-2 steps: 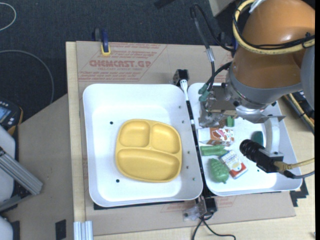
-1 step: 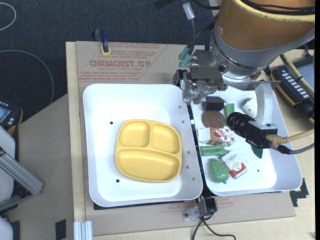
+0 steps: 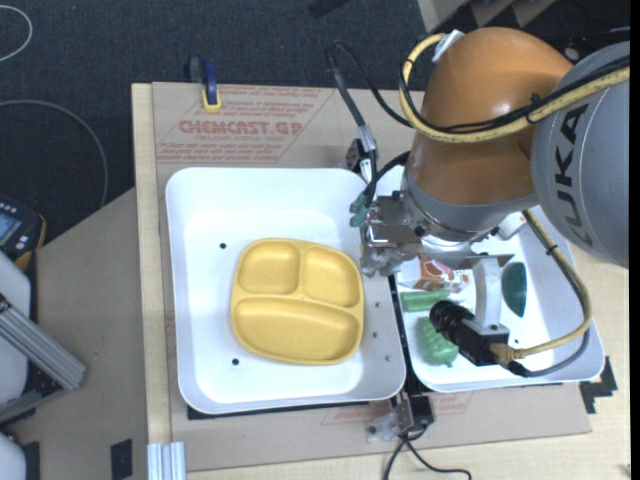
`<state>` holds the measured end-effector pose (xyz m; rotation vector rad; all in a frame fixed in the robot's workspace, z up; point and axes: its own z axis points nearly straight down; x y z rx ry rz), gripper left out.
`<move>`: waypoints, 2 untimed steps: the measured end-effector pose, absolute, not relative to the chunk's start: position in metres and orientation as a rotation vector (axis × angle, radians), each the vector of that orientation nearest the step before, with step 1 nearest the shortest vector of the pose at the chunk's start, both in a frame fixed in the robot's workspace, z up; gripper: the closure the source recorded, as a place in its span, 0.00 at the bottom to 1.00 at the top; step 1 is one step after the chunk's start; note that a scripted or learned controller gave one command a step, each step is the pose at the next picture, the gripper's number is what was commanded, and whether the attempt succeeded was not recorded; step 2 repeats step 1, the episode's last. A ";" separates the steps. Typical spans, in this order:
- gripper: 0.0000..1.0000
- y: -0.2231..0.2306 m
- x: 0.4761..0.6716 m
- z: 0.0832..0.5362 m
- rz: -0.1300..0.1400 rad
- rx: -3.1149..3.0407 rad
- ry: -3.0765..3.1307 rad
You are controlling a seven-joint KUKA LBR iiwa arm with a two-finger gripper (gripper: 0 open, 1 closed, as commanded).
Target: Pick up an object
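A yellow divided plate (image 3: 297, 300) lies flat in the left white bin (image 3: 200, 218). In the right white bin (image 3: 565, 353) I see a light green toy (image 3: 436, 345), a green stick-like piece (image 3: 428, 299), a red and white item (image 3: 440, 271) and a dark green object (image 3: 514, 286). The arm's orange band (image 3: 480, 98) and grey wrist hang over the right bin's near-left part. My gripper (image 3: 385, 236) sits under the wrist at the divide between the bins, mostly covered by the arm, just above the small objects.
A cardboard sheet (image 3: 240, 118) with red print lies under the bins, with a blue and yellow clamp (image 3: 209, 83) at its far edge. Black and yellow cables (image 3: 540, 353) loop across the right bin. Dark carpet surrounds the bench.
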<state>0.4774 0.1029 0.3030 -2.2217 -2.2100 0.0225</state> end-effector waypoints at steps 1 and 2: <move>1.00 0.086 0.481 0.430 -0.021 -2.228 -2.227; 1.00 0.086 0.481 0.430 -0.021 -2.228 -2.227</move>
